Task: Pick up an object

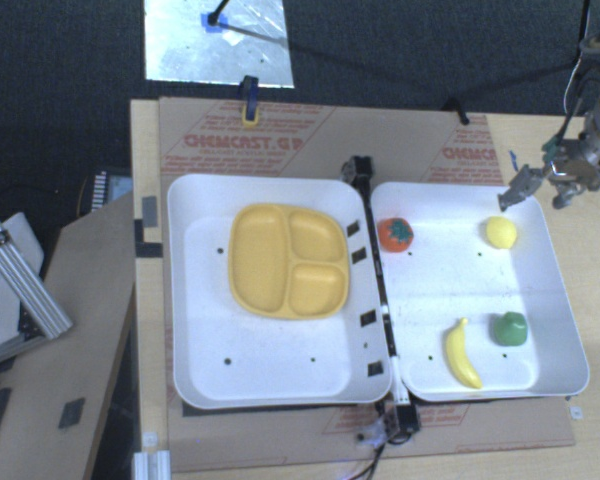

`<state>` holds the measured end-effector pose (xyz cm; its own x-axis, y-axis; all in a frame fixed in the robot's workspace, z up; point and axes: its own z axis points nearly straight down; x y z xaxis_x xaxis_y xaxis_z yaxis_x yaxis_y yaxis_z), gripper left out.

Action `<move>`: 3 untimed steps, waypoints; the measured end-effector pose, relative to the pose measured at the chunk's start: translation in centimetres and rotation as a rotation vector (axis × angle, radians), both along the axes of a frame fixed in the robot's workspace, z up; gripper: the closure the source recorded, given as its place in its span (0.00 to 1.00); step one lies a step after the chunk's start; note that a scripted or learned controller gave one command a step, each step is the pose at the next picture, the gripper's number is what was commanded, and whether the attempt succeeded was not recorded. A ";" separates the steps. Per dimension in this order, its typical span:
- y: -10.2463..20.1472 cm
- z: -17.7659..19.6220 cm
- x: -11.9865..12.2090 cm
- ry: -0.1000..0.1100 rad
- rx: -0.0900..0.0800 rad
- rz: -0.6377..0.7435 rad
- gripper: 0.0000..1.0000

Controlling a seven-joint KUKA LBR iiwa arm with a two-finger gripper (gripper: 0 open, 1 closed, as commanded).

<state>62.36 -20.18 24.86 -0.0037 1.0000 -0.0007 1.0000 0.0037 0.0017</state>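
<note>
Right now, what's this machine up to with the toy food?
A robot arm reaches in from the right, its hand hovering over the far right corner of the right bin, near a lemon. It holds nothing yet. A tomato, banana and green pepper also lie in that bin. The left bin holds a yellow divided plate.
</note>
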 end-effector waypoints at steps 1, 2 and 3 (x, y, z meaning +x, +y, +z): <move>0.1 -6.2 0.3 0.005 0.001 -0.001 0.00; 0.6 -10.4 0.3 0.003 0.001 0.001 0.00; 0.6 -16.7 0.4 0.005 0.001 0.001 0.00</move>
<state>62.76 -19.56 8.16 -0.0050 1.0000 0.0007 1.0000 0.0050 -0.0029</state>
